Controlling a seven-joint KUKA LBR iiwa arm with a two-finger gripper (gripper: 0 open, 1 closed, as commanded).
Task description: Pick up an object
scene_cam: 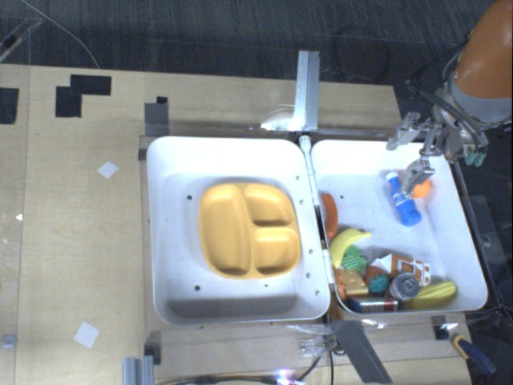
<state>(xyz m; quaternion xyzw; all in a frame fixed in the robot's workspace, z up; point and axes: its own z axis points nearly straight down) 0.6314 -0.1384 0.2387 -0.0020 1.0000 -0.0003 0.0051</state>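
My gripper (418, 169) hangs over the far right part of the right bin (361, 163), below the grey wrist and orange band. Just beneath it lie a blue bottle (403, 200) and a small orange object (423, 188); the gripper's tip overlaps the orange object and touches or nearly touches the bottle's top end. I cannot tell whether either one is gripped. A pile sits along the bin's near edge: a yellow-green fruit (349, 244), a banana (437, 293), a metal can (405, 285) and a printed box (409, 265).
The left bin (172, 215) holds a yellow divided tray (247, 228). A red-orange stick-shaped item (329, 212) lies by the wall between the bins. An upright metal post (308, 91) stands behind that wall. The right bin's middle floor (361, 195) is bare.
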